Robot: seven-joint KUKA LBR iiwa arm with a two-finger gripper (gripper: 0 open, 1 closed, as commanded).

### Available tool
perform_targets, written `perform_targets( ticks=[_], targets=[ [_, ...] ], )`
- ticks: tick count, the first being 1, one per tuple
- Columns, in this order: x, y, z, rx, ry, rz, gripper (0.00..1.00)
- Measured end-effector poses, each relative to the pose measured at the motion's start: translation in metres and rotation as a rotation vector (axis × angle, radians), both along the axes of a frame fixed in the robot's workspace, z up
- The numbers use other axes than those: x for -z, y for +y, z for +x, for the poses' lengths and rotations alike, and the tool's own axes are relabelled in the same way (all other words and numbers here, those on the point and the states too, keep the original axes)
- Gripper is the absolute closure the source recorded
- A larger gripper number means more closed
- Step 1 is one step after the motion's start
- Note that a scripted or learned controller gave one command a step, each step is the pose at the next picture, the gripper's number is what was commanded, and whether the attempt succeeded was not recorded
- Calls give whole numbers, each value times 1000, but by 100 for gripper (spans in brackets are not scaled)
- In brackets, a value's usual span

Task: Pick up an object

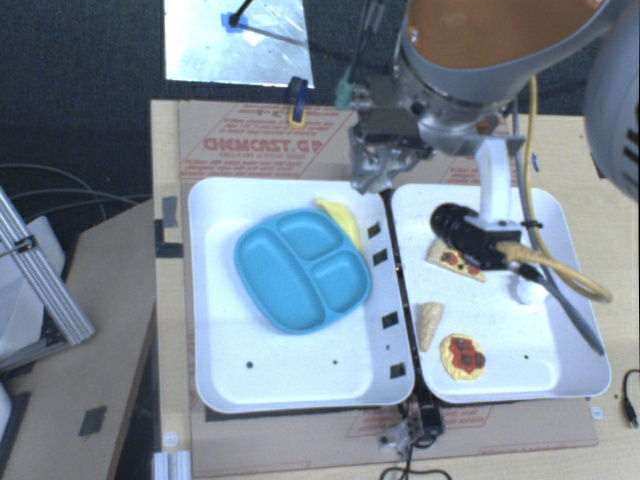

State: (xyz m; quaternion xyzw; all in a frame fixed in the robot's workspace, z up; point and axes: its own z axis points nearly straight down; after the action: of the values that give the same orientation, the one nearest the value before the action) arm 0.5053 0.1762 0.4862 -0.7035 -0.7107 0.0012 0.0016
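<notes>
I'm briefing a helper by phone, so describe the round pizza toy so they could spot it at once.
Start at the right bin of the two white ones. Go to its front edge, nearest the camera, where the pizza lies beside a pale cone. It is the only round piece: yellow with a red middle, unlike the triangular slice farther back.

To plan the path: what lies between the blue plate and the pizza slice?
In the camera view, between the blue plate and the pizza slice lie bare bin floor and the divider where both bins meet.

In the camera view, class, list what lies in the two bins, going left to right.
Blue divided plate → yellow banana-like piece → cream cone-shaped piece → round pizza toy → white piece.
</notes>
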Motion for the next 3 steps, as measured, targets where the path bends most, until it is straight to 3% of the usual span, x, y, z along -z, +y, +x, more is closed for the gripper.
perform_targets(
  ticks=[1,2,3],
  targets=[
    [117,-21,12,12,6,-4,100],
    [113,-22,-20,6,-4,1,100],
    [153,-87,-18,15,-3,-1,100]
  ],
)
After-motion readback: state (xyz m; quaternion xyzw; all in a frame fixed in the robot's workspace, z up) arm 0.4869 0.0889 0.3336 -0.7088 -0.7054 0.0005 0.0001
